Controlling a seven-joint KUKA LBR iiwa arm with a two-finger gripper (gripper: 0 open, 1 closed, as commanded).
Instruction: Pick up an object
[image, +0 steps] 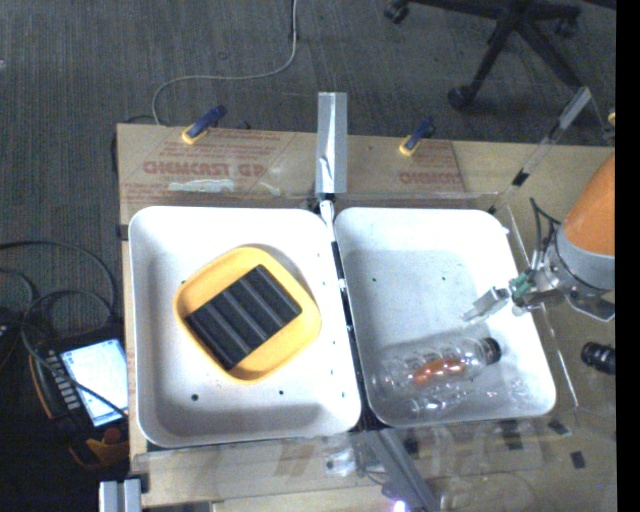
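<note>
A clear plastic bottle (440, 370) with a dark cap lies on its side near the front of the right bin (420, 250), with something orange showing through it. A yellow block with a black ribbed top (248, 312) rests in the middle of the left bin (160, 250). My gripper (490, 303) reaches in over the right bin's right rim and hangs just above and to the right of the bottle's cap end. Nothing shows in its grasp. The arm's orange band (600, 210) sits at the right edge.
The bins' shared rims (338, 290) run between the two. Two clamps (203, 123) and a metal bar (331, 140) stand at the bench's back. Cables and a small device (85, 375) lie on the floor to the left.
</note>
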